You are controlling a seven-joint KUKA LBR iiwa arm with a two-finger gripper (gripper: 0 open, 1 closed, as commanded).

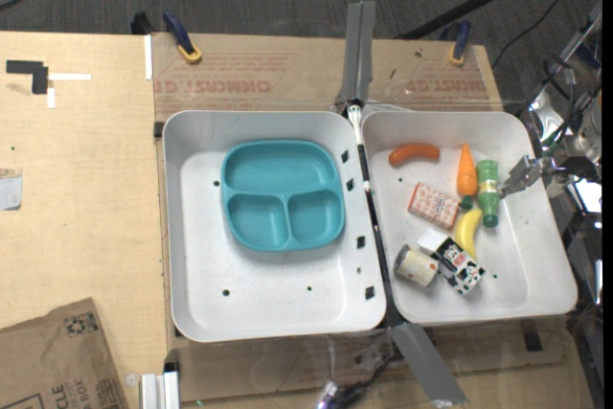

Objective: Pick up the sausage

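The sausage (414, 153), orange-red and slightly curved, lies flat near the back left of the right bin (536, 273). My gripper (515, 179) reaches in from the right edge, low over the bin's right side. Its tip is just right of a green bottle (488, 192). It is well to the right of the sausage, with a carrot (465, 170) and the bottle between them. Nothing is visibly held.
A pink box (433, 204), a banana (467, 230), a small can (417, 265) and a black-and-white carton (460, 265) crowd the right bin's middle. A teal divided plate (283, 194) sits in the left bin (192, 235). Clamps hold the back edge.
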